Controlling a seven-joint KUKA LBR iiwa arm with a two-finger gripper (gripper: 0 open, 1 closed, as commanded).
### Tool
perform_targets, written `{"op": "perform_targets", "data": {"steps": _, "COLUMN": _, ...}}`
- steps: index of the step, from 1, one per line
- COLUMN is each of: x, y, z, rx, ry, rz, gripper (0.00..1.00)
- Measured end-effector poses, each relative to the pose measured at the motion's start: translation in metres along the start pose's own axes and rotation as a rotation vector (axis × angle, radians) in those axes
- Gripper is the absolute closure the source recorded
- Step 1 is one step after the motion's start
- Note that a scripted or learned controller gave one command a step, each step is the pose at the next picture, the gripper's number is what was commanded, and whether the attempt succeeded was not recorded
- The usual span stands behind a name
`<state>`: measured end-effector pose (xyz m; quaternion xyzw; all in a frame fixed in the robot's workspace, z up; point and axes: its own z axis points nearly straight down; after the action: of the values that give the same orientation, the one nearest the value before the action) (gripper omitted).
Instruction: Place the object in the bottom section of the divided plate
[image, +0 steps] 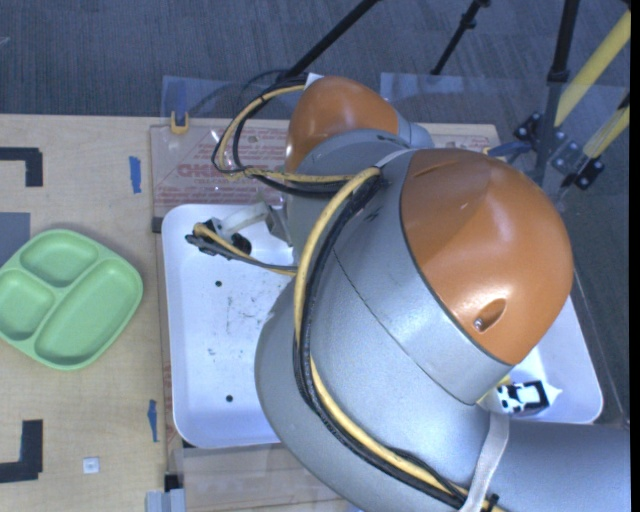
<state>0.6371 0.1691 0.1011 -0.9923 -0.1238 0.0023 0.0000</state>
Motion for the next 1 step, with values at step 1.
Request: {"op": "perform_targets", "data": {"steps": 1, "x": 0.0244, "y": -0.0521, "z": 0.0141, "rx": 0.001, "ry": 0.009, "rz": 0.047, "gripper": 1.00}}
